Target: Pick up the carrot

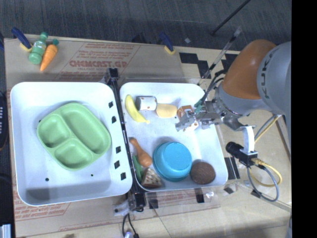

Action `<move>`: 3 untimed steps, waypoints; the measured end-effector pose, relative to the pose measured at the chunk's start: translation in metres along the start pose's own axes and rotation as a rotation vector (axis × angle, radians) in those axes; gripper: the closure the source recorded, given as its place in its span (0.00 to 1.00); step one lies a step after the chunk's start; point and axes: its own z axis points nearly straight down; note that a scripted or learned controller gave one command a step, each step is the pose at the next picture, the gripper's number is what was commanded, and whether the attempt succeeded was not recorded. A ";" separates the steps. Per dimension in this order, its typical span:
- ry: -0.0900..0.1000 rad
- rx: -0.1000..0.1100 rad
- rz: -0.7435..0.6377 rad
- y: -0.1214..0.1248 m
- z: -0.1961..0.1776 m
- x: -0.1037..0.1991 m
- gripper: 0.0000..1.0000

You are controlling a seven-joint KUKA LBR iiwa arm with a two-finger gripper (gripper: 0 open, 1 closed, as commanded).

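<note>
Camera view: The arm (257,78) enters from the right and reaches over the right bin (210,133). The jaws (187,119) sit above the bin's upper middle area, near its right wall. The jaws are small and partly blurred; whether they are released or clenched cannot be told. No object is seen between them. A small orange-brown item (184,110) lies at or just under the jaw tips; contact cannot be confirmed.

The carrot (140,153) lies in the right bin, close to the left wall, lower half. It rests tilted, narrow end toward the upper left. It sits just beside the blue bowl (172,160), on the bowl's left. The carrot is well apart from the jaws.

Other contents of the right bin: a banana (133,109) at upper left, a white can (146,103) just beside it, a pale yellow piece (166,111) to the right of the can, a brown round item (202,172) at lower right, touching or just beside the bowl.

The left bin (25,143) holds a green divided plate (74,135).

On the surface (99,58) beyond the bins, at upper left, lie a second carrot (48,56) and a green bottle (37,49), side by side.
</note>
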 end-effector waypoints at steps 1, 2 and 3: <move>0.000 0.004 -0.015 -0.012 0.042 0.048 0.00; -0.006 -0.011 0.032 -0.008 0.109 0.085 0.00; -0.002 -0.005 0.096 0.027 0.049 0.042 0.00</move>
